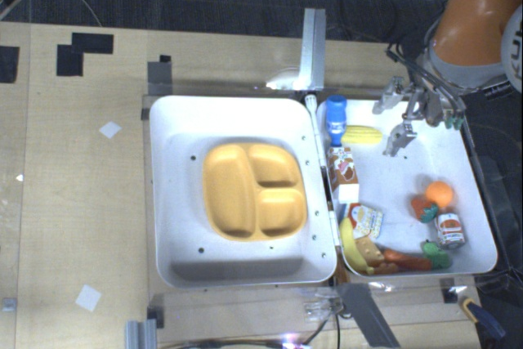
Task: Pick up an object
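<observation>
Overhead, the metal two-finger end effector (398, 125) hangs with fingers apart and bare above the right white bin (482, 237), beside a yellow corn cob (364, 134).

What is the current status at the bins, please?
Pincer above right bin's far end, holding nothing. Yellow corn nearest, just left of it. Blue bottle beside corn.

Robot lab, wooden bench (73, 200), two white bins (163, 176), cables
</observation>
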You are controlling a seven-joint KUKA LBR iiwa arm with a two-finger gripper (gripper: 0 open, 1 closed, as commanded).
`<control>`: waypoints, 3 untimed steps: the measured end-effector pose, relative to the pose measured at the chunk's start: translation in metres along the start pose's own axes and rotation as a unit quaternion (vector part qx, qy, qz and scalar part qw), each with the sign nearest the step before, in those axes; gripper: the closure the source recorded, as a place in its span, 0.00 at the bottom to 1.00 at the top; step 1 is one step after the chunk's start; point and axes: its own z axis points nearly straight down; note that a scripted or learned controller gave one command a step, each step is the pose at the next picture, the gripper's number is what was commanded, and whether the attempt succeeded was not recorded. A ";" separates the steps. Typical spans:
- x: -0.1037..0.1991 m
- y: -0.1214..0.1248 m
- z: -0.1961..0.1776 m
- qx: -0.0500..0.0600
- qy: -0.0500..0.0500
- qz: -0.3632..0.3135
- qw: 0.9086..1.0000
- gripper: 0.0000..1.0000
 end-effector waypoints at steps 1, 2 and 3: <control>-0.019 -0.072 0.050 0.001 0.001 0.062 0.998 0.00; -0.014 -0.063 0.094 0.000 0.004 0.099 0.995 0.00; 0.005 -0.086 0.100 0.001 -0.001 0.212 0.977 0.00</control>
